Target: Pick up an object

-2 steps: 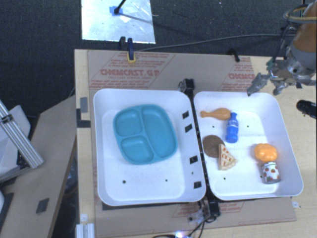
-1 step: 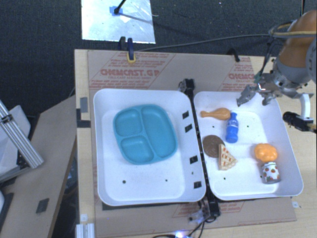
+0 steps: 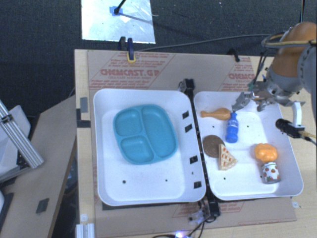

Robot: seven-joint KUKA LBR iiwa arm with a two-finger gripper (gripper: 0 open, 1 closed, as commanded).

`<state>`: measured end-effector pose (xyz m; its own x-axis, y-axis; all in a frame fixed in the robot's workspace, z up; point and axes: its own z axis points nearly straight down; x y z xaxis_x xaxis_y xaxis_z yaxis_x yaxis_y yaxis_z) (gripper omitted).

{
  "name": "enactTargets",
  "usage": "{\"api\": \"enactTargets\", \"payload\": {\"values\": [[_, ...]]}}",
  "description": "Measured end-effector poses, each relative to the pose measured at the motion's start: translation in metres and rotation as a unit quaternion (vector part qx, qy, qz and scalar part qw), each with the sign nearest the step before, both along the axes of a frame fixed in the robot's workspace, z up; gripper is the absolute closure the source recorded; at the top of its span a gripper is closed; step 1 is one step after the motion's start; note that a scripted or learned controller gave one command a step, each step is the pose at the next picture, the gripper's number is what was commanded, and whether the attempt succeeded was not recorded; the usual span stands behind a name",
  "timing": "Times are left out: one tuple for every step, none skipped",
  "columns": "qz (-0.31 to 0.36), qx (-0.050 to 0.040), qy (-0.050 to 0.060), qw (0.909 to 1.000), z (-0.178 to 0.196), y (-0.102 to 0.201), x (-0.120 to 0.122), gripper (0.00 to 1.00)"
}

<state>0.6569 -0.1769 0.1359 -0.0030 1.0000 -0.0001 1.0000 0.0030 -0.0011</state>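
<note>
1. Reaching in from the right edge of the camera view, the grey arm (image 3: 297, 63) with its orange band hangs over the far right part of the right bin (image 3: 247, 182).
2. The hand (image 3: 253, 99) sits above the bin's far area, its fingers apart with nothing between them.
3. The blue bottle (image 3: 232, 128) lies just below and left of the hand, not touching it.
4. A tan chicken drumstick toy (image 3: 216, 114) lies beside the bottle's top, toward the bin's left wall.
5. A brown round disc (image 3: 212, 145) lies near the left wall, with a waffle-patterned wedge (image 3: 226, 158) overlapping its lower right edge.
6. An orange rounded object (image 3: 266, 151) rests toward the right side; a small white patterned cup (image 3: 270, 172) stands just in front of it.
7. The left bin (image 3: 106, 182) contains a blue divided tray (image 3: 144, 134), set near its centre.
8. Both bins rest side by side on a cardboard sheet (image 3: 143, 66) covering the desk (image 3: 54, 148).
</note>
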Motion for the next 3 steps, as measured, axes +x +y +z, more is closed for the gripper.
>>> {"api": "enactTargets", "payload": {"values": [[0.001,0.0,0.0,1.0,-0.052,0.001,0.0,0.0],[0.003,-0.0009,-0.004,1.0,-0.037,0.0,0.002,1.0],[0.002,-0.0006,-0.005,1.0,0.019,0.009,0.01,1.0]]}}
